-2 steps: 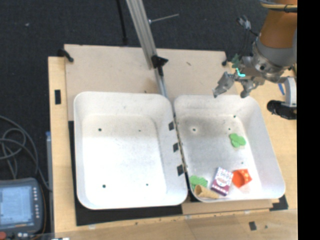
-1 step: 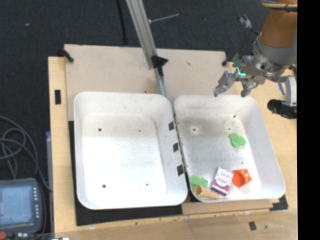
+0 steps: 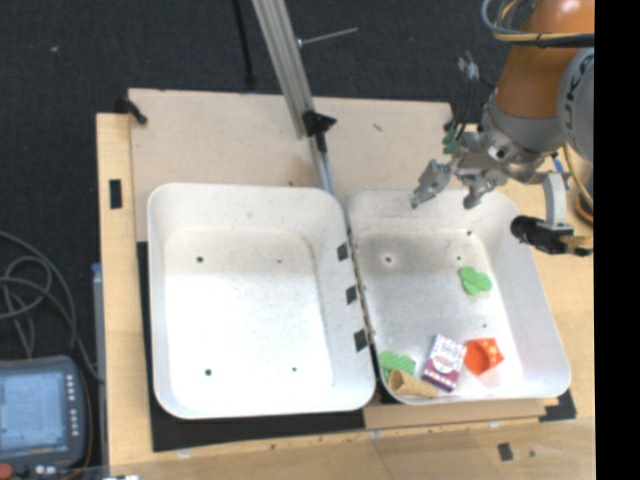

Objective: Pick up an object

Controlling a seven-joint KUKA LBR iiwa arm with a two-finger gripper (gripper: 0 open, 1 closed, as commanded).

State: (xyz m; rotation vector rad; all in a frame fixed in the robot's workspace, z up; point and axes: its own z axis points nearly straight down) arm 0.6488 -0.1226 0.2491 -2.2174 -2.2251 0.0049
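Gripper [image 3: 447, 188] over right bin [image 3: 530, 268] far edge, fingers spread, holding nothing; green piece [image 3: 475, 281] lies nearest, toward camera; purple box [image 3: 444, 362], orange block [image 3: 483, 355] at near rim

Colours in the two bins, bench and arm.
White speckled plastic bins [image 3: 250, 298] on tan wooden bench [image 3: 210, 133]; flat green piece [image 3: 475, 281], orange-red block [image 3: 483, 355], purple-and-white printed carton [image 3: 444, 362], tan cone [image 3: 412, 383], small green lump [image 3: 396, 363]; grey arm, orange band [image 3: 540, 53].
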